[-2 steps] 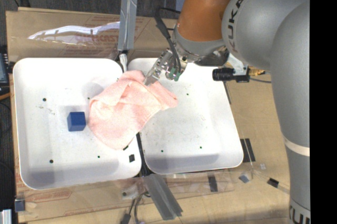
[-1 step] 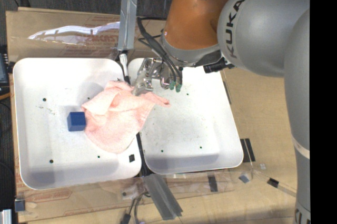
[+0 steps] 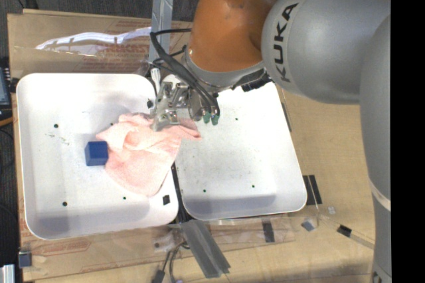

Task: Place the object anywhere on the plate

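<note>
A pink cloth (image 3: 143, 152) lies crumpled in the right part of the left bin (image 3: 46, 202), and its right edge drapes over the rim between the two bins. A small blue cube (image 3: 96, 153) sits on the bin floor, touching the cloth's left edge. My gripper (image 3: 165, 118) points down at the cloth's upper edge, close to the divide between the bins and touching or almost touching the fabric. The wrist and cables above hide its tips.
The right bin (image 3: 265, 169) lies beside the left one, and the cloth's corner reaches onto its left edge. The large grey and orange arm (image 3: 279, 29) hangs over the right bin's back half. Cardboard and tape surround the bins.
</note>
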`<action>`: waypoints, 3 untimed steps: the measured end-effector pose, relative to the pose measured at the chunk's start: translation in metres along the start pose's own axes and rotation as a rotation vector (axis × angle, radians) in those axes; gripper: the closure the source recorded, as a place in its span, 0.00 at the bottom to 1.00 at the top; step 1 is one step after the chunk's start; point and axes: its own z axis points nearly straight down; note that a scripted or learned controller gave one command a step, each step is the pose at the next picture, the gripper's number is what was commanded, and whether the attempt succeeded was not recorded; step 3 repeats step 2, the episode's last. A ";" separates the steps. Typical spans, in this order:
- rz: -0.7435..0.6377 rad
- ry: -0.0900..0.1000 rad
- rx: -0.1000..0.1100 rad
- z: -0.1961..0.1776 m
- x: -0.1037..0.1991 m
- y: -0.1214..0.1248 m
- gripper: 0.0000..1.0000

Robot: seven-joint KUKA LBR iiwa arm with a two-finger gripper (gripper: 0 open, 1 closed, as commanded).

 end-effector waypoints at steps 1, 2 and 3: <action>-0.005 0.000 0.001 0.005 0.020 0.047 1.00; -0.005 0.000 0.001 0.005 0.020 0.047 0.00; -0.005 0.000 0.001 0.005 0.020 0.047 0.00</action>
